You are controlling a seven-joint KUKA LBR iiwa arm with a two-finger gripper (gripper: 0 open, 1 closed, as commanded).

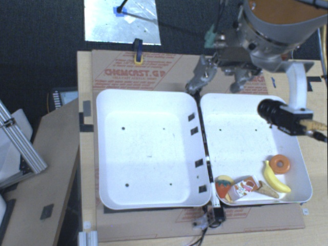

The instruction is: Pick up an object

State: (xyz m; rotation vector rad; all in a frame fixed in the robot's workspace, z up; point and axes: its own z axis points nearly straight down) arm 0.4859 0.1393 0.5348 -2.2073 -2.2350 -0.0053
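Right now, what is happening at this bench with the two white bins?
The arm's gripper hangs above the far edge of the bins, with nothing between its fingers, which stand apart. The objects lie in the near corner of the right bin: a banana, an orange ring, a small packet and a red-orange piece. Nothing is picked up yet.

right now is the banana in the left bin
No, the banana lies in the right bin, near its front corner beside an orange ring.
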